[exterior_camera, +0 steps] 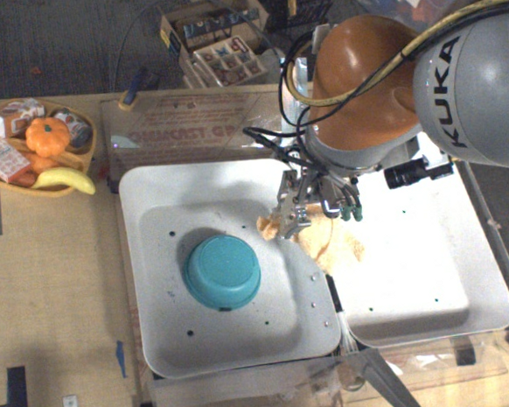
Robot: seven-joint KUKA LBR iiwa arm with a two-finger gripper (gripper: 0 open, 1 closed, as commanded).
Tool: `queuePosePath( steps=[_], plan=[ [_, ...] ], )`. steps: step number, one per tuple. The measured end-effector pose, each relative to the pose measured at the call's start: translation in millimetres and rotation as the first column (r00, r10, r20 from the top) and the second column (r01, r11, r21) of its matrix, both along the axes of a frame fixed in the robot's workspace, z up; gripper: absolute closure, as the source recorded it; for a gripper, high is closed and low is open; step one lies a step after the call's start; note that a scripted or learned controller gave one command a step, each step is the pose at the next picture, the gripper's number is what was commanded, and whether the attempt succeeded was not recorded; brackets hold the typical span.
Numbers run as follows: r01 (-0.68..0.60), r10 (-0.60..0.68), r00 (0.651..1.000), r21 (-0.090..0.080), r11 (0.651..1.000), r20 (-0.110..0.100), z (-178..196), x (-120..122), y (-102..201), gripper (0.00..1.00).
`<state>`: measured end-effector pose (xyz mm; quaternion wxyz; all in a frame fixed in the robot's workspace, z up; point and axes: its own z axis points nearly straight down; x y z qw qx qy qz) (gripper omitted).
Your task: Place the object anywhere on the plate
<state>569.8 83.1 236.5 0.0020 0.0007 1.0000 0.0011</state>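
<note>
A: Even overhead light, fairly bright. Both bins (149, 198) nearly blown out, right one esp., w/ flat white glare across its floor.

B: Shadows?

A: Soft ones only. Dim patch under the arm (377, 83), faint rim shadow round the teal bowl (223, 272). Top of frame goes dark, clutter there murky.

B: Sharpness?

A: Low-res, grainy overall. Gripper (312, 209) area smeared, detail hard to read. Arm's orange band shows a dull sheen. Edges bend slightly.
</note>
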Motion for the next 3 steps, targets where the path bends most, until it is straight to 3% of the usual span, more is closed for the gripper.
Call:
queuePosePath(
  steps=[1, 2, 3],
  plan=[
    [-0.004, 0.004, 1.0, 0.0, 1.0, -0.001, -4, -36, 45, 1.0],
    [-0.003, 0.003, 1.0, 0.0, 1.0, -0.003, -11, -57, 92, 1.0],
    [-0.003, 0.003, 1.0, 0.0, 1.0, -0.002, -10, -57, 92, 0.0]
  ],
)
